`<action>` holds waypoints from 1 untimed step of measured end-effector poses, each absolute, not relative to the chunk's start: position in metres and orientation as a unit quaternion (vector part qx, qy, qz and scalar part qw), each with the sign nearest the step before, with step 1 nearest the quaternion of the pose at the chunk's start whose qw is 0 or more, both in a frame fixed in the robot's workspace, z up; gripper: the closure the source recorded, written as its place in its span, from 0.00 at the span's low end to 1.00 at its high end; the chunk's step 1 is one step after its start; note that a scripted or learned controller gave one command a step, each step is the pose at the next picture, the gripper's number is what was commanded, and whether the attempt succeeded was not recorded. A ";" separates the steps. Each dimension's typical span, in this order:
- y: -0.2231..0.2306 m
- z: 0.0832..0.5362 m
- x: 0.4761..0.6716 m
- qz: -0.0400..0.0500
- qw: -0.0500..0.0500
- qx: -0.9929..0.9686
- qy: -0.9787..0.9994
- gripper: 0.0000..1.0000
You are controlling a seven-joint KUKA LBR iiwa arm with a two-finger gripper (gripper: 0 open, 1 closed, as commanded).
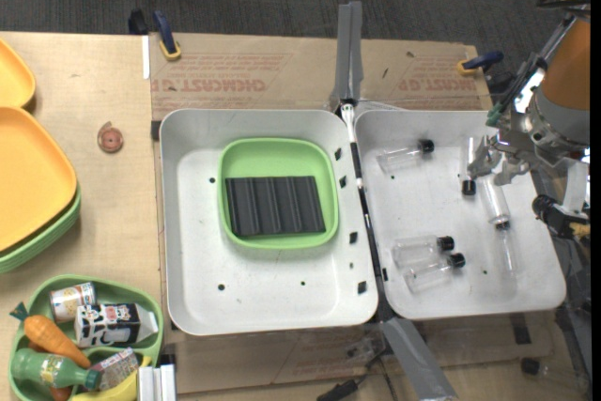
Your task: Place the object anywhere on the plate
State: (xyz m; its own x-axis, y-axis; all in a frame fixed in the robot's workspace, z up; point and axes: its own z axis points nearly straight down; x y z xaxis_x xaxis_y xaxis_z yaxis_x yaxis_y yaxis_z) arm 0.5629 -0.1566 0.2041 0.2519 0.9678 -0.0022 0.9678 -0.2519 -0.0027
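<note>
Hovering gripper [486, 166], can't tell its grip, should pinch that light, slippery clear vial [497, 205] just below mid-body

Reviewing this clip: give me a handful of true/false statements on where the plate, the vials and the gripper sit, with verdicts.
1. The green plate sits in the left bin. True.
2. A dark ridged block lies on the plate. True.
3. All the clear vials are in the left bin. False: the vials, such as one near the top and a pair lower down, lie in the right bin.
4. The gripper hangs over the plate. False: it is over the right bin, near its right side.
5. A vial is already on the plate. False: the plate carries just the block.
</note>
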 end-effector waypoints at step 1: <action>-0.113 0.195 0.541 0.002 0.002 -0.753 -0.658 1.00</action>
State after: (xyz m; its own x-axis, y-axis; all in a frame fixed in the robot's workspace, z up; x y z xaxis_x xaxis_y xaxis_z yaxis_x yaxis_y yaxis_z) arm 0.5407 -0.1133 0.1945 0.1335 0.9910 -0.0006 0.9910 -0.1335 -0.0046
